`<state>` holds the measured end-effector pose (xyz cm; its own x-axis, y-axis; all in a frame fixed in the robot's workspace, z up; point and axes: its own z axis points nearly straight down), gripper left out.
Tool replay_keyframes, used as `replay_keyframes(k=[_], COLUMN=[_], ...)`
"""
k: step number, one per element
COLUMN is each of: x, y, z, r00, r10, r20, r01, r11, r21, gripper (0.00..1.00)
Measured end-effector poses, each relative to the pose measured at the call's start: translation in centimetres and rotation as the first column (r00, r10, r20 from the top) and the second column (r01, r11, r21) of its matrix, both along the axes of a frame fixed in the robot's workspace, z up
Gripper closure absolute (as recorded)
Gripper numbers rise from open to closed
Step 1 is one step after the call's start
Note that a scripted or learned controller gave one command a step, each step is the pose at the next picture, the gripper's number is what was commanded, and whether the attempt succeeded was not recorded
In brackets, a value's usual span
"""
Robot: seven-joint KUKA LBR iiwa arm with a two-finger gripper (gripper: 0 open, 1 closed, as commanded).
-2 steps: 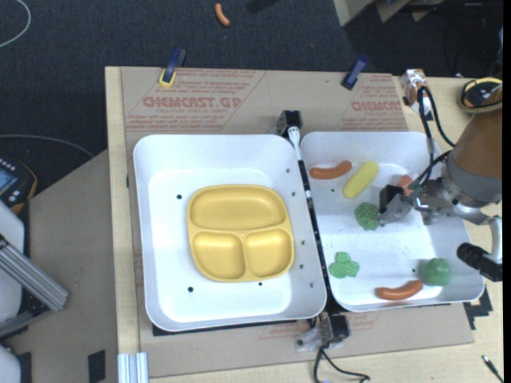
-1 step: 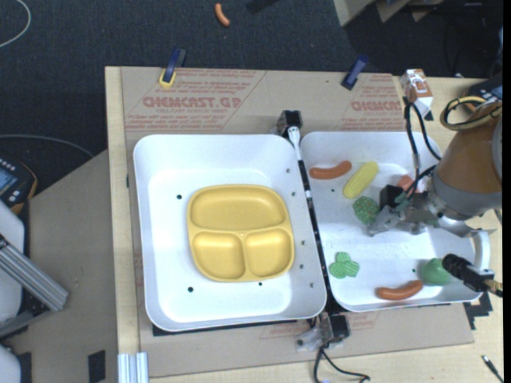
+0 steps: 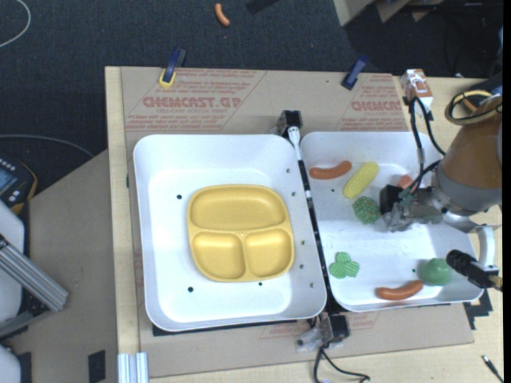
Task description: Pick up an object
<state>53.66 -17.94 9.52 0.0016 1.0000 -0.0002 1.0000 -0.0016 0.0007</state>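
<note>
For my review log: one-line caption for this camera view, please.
Gripper low in the right bin beside a green broccoli piece; yellow divided plate in left bin.

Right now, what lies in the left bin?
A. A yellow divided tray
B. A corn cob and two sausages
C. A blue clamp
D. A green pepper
A. The yellow divided tray sits alone in the left bin, while the corn cob, both sausages and the green pieces lie in the right bin.

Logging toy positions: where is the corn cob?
In the right bin, toward its far side: the corn cob lies between a sausage and the broccoli.
</note>
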Motion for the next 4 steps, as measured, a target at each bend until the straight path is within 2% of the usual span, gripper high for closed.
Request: replay_keyframes(k=[1,2,3,4], x=[0.3,0.2,0.3,2.7], y=[0.6,0.7,0.7,5.4], z=[6.2,10.6,13.2,14.2], r00=[1.0,1.0,1.0,1.0], r10=[0.003,0.003,0.003,0.008], r20=[0.007,0.006,0.005,0.004], r01=[-0.003,-0.003,-0.003,-0.008], r11=[1.0,1.0,1.0,1.0], r21=[-0.002,-0.003,-0.003,0.001], gripper=[1.0,1.0,1.0,1.0])
